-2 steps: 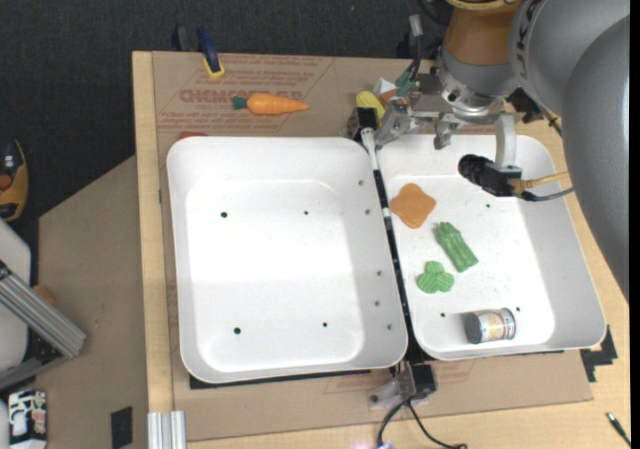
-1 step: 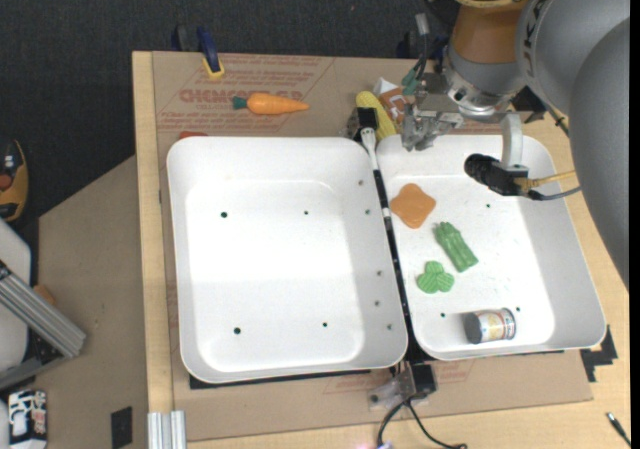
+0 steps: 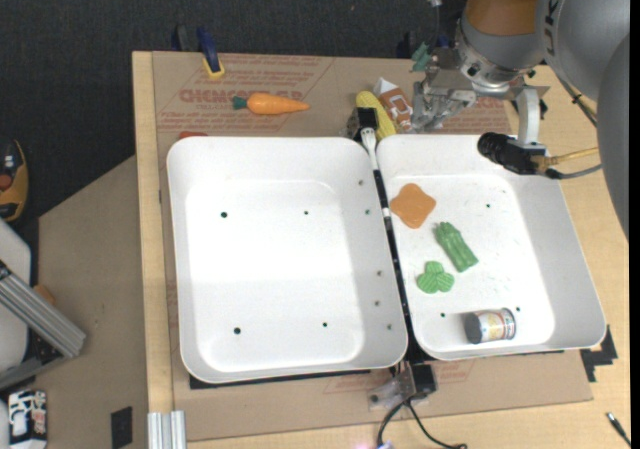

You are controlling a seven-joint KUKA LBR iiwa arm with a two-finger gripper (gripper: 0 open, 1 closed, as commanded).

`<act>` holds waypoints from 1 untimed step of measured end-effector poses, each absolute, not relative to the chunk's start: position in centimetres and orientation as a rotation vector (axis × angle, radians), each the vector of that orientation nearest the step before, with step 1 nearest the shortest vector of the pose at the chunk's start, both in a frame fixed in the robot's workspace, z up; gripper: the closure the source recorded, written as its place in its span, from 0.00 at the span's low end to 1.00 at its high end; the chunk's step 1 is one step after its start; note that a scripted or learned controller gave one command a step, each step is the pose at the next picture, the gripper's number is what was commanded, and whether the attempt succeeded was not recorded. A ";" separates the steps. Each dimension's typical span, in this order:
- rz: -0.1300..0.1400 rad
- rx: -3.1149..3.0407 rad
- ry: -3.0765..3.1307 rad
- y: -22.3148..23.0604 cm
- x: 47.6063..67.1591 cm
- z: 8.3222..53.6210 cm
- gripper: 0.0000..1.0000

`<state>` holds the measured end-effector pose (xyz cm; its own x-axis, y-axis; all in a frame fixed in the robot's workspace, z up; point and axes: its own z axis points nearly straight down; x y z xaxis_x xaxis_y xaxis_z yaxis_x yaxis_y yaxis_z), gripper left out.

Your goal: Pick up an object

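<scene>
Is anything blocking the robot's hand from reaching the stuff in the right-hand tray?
Nothing visible does. The hand hangs at the right bin's far edge, and the orange piece, green stalk, green leaf and small can all lie apart in the open, uncovered.

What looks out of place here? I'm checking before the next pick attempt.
A toy carrot lies outside both bins on the bench, behind the left bin. In the right bin, a small can lies on its side near the front edge.
</scene>
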<state>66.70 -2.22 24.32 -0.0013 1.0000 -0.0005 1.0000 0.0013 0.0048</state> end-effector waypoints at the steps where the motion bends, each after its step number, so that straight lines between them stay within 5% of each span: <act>1: 0.007 2.216 2.222 1.0 66.7 28.1 1.00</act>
